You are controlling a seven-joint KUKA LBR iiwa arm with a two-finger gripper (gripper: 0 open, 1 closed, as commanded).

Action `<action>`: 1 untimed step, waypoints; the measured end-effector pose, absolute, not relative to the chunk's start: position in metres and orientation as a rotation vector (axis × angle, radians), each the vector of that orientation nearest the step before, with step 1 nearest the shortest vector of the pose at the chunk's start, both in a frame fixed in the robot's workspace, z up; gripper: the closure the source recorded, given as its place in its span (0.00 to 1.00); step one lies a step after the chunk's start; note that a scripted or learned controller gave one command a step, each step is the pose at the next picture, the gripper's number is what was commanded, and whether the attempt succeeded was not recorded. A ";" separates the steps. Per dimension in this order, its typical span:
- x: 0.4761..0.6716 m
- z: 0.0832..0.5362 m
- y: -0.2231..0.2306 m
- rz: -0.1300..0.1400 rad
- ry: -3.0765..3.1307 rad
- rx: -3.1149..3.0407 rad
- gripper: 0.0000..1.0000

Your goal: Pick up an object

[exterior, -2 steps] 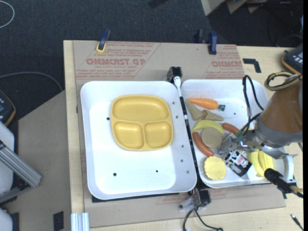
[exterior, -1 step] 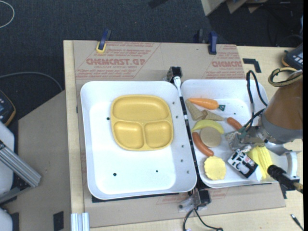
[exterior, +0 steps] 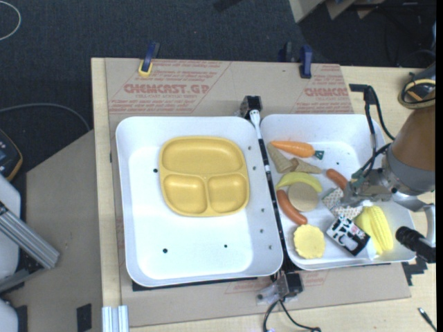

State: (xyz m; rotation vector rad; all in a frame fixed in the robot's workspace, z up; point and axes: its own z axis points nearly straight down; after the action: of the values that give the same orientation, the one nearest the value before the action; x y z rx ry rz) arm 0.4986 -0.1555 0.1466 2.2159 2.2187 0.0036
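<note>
At the right edge of the frame we see the arm [exterior: 415, 154] bent down, gripper [exterior: 356, 194] low in the right bin [exterior: 332, 124]; its grip we cannot tell.

Two white bins sit side by side. The left bin [exterior: 138, 206] holds a yellow tray [exterior: 203, 175]. The right bin [exterior: 304, 124] holds a carrot [exterior: 293, 147], a banana [exterior: 300, 180], two sausages [exterior: 291, 207], a yellow disc [exterior: 309, 241], a corn cob [exterior: 378, 227] and a black-and-white box [exterior: 346, 232]. The arm [exterior: 415, 154] reaches in from the right, its gripper [exterior: 354, 194] low over the bin, just above the box and beside the corn.
</note>
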 end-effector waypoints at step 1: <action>0.502 0.205 -0.146 0.005 2.219 2.214 1.00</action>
State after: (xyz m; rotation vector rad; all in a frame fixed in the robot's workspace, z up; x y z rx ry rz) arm 0.5017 -0.1462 0.2046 2.2136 2.2191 0.0055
